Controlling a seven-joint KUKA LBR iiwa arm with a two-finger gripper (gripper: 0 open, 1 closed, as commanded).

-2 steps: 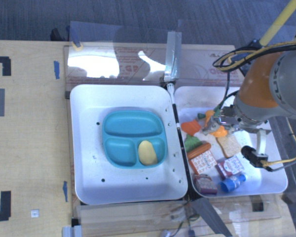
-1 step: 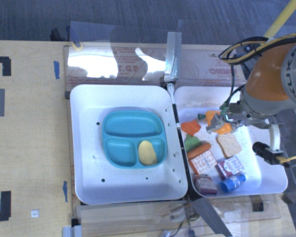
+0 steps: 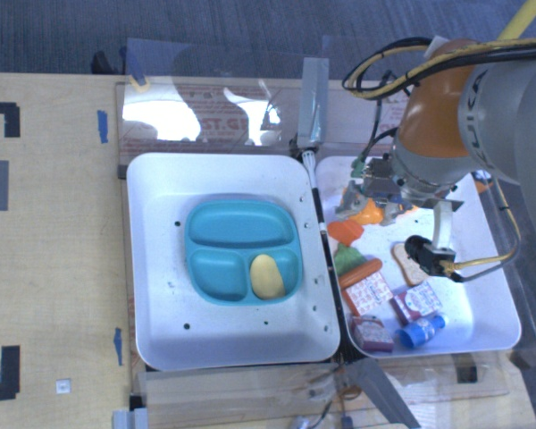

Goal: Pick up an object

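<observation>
Right bin, far-left part: orange toy (image 3: 368, 213) lies just under the gripper (image 3: 375, 199).
Handling, as I judge it: small, light, probably smooth plastic, apt to slip; best taken across its narrow middle.
Gripper: low over the toy; spread or pinching, cannot tell.
Nearby: red-orange piece (image 3: 345, 231) and green piece (image 3: 347, 257) along the left wall; cartons (image 3: 369, 290) and blue cap (image 3: 419, 332) toward the near edge.
Left bin (image 3: 152, 239): teal tray (image 3: 237, 231) carrying a yellow lump (image 3: 267, 277).

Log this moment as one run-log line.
arm: over right bin | gripper: above orange toy | grasp: unconfirmed | left bin: blue tray, yellow lemon
</observation>
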